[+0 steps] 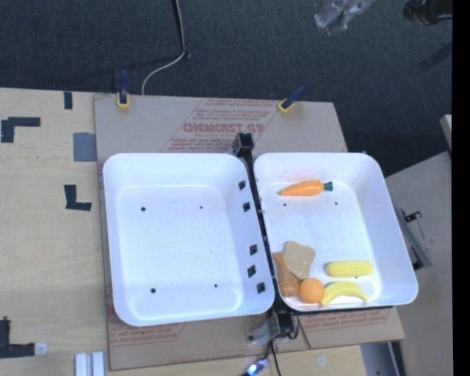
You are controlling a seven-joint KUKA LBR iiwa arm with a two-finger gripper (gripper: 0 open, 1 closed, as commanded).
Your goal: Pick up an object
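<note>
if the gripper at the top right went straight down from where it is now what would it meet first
Most likely the dark floor, not a bin. The gripper is a blur beyond the right bin, far from the carrot. Its height and pointing are unclear.

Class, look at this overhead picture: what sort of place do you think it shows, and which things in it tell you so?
Probably a robotics lab test bench. Two shallow white bins sit side by side on a clamped board, toy food such as a carrot and corn cob fills one, and black tape marks dot the bench.
</note>
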